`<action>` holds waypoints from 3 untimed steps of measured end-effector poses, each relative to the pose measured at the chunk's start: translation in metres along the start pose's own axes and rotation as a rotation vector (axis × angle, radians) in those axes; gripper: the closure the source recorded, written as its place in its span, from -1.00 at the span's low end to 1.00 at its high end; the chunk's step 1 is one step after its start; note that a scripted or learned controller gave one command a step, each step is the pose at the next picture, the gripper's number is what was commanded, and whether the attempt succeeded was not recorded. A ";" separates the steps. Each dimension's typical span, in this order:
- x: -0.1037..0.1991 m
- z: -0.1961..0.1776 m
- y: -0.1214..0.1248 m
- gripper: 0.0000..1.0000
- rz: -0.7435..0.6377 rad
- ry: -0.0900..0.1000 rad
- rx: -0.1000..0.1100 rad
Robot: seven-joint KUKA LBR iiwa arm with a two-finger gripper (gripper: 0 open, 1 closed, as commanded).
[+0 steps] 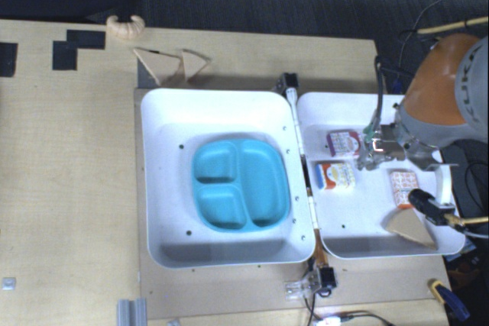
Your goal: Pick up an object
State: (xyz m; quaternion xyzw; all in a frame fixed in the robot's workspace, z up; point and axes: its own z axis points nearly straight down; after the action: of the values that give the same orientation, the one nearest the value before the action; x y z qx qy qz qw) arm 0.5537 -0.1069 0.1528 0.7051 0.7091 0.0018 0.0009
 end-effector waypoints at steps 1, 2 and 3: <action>-0.017 0.067 0.117 1.00 -0.002 -0.003 -0.003; 0.047 -0.056 0.117 1.00 -0.003 -0.001 -0.004; 0.046 -0.054 0.116 -1.00 -0.002 -0.002 0.000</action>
State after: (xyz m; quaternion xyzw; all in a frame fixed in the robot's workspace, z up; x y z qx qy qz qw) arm 0.6690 -0.0601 0.2078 0.7045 0.7097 0.0014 0.0016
